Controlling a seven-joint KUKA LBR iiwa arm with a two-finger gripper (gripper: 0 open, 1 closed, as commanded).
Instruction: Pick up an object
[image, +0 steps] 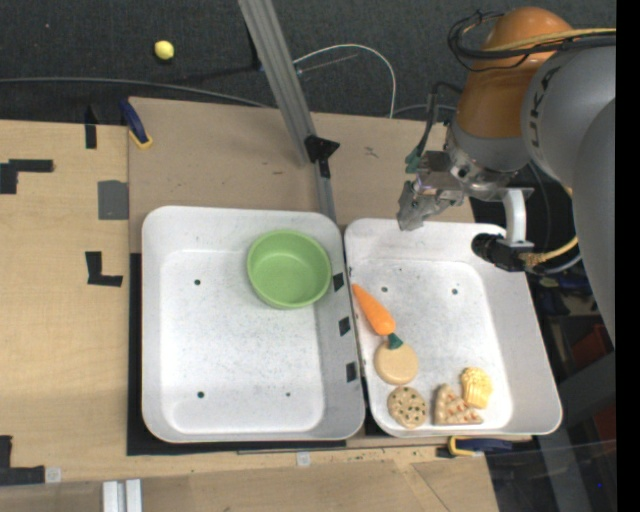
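While the gripper (413, 217) hangs over the right bin's (520, 330) far edge, I can't tell its state. The carrot (375, 310) lies near 4 snacks.

The setting I work in reads as a robotics laboratory test cell, not a home or shop. A plain wooden bench (230, 160) carries strips of black tape (98, 267) and a grey patch (113, 199), typical of calibration or layout markings. Two shallow white bins (170, 330) sit side by side on a dark mat, and the items in the right-hand bin are toy food pieces (430, 385) rather than real produce. An industrial arm (540, 90) with an orange band, loose cabling (350, 60), and a slanted metal strut (285, 80) complete the experimental rig. The floor beyond is dark carpet (80, 40).
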